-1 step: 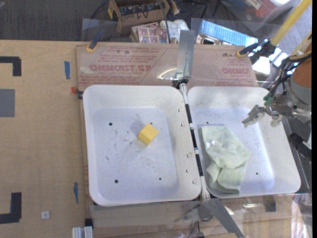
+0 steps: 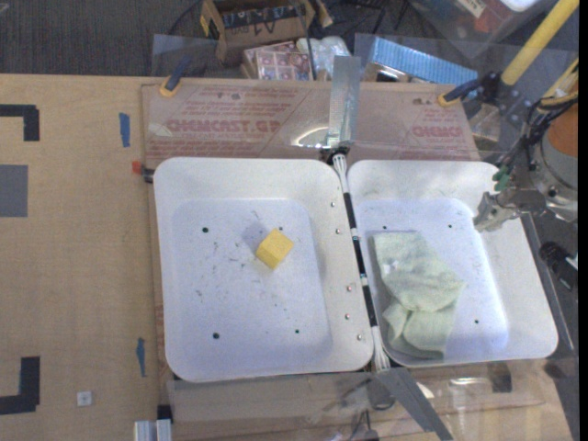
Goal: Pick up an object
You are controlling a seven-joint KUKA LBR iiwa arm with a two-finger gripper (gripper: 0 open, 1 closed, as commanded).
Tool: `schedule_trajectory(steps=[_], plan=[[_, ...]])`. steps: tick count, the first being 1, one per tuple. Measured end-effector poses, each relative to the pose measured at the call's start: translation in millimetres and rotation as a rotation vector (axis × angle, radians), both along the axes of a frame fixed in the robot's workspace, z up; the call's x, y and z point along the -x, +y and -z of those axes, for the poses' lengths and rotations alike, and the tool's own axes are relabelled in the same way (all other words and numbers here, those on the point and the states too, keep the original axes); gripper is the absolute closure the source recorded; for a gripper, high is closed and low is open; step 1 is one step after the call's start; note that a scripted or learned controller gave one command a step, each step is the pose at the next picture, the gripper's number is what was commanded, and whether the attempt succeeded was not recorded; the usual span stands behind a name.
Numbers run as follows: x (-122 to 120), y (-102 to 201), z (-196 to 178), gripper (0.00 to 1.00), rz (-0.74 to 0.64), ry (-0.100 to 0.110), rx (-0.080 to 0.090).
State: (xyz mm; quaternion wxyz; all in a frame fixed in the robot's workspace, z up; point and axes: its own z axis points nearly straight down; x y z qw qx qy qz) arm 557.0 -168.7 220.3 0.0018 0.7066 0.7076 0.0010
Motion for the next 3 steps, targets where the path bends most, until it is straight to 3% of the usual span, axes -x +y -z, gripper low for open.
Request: schedule_trajectory(steps=[1,2,3], plan=[[38.9,31.8,122.3,1.00,-0.007,-0.009,0.001],[76.5,26.9,7.4,1.00,-0.663,-0.002,0.004],[72.6,-0.6,1.9,1.00,-0.708,-0.002,0.005]])
